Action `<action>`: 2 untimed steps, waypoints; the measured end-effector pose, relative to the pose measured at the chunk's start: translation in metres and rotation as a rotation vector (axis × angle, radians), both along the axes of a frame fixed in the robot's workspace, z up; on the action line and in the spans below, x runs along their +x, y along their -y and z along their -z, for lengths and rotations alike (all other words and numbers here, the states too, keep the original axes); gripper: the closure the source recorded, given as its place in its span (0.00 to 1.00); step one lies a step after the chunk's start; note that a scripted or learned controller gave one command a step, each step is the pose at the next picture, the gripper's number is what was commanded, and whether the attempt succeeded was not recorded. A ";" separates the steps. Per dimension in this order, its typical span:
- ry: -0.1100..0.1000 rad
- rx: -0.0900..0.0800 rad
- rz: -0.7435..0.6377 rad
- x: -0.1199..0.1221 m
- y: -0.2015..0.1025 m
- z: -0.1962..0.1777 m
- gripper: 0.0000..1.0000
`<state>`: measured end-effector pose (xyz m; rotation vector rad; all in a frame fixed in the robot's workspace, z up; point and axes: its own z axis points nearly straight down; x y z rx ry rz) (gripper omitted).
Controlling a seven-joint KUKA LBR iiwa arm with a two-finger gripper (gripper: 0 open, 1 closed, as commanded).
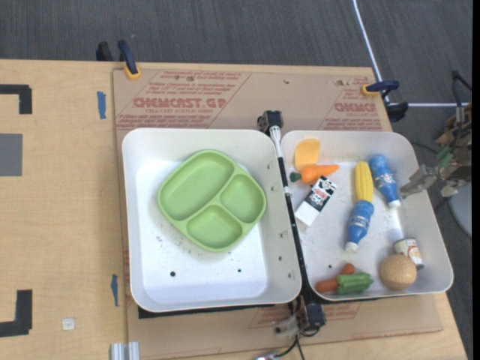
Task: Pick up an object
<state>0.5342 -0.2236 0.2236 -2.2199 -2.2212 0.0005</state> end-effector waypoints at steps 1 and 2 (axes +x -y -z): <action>0.012 -0.005 -0.174 -0.014 -0.041 0.110 0.00; 0.005 -0.001 -0.193 0.015 -0.120 0.138 0.00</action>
